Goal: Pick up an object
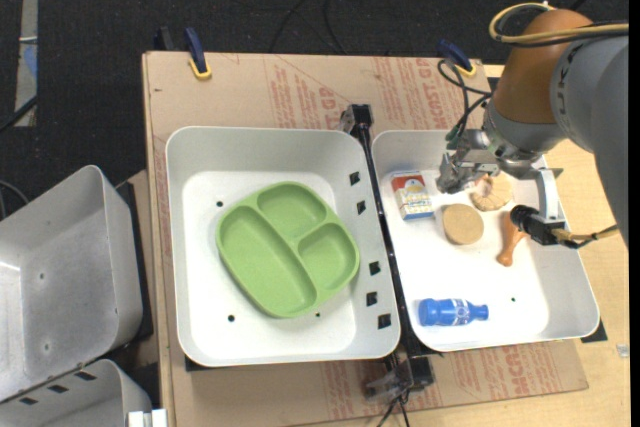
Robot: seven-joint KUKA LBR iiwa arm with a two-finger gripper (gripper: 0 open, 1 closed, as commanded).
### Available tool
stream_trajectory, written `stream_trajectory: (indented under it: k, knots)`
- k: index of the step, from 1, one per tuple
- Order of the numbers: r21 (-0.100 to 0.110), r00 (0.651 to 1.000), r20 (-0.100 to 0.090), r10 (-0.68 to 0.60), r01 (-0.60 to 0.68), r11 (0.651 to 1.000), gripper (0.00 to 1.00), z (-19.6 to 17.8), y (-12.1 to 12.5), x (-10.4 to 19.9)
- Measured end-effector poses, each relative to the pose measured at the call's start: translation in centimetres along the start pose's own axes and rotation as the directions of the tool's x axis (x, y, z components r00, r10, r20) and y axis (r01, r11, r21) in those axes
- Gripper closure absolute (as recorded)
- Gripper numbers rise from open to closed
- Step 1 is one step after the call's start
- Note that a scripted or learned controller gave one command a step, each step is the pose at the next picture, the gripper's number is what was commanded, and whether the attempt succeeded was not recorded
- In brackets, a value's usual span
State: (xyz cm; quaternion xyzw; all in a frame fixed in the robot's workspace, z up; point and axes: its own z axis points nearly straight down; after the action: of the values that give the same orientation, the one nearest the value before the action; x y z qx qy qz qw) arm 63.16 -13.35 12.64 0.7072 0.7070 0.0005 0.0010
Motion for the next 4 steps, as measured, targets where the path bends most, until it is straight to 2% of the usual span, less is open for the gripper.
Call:
stream_trajectory:
  k: [3,4]
  knots:
    - [-0.004,1.0,0.001,-0.004,0.004,1.0,1.0,-14.1,0.0,-0.2]
    - [0.003,1.0,-0.001,-0.006,0.006,1.0,1.0,-13.8,-1.8,4.5]
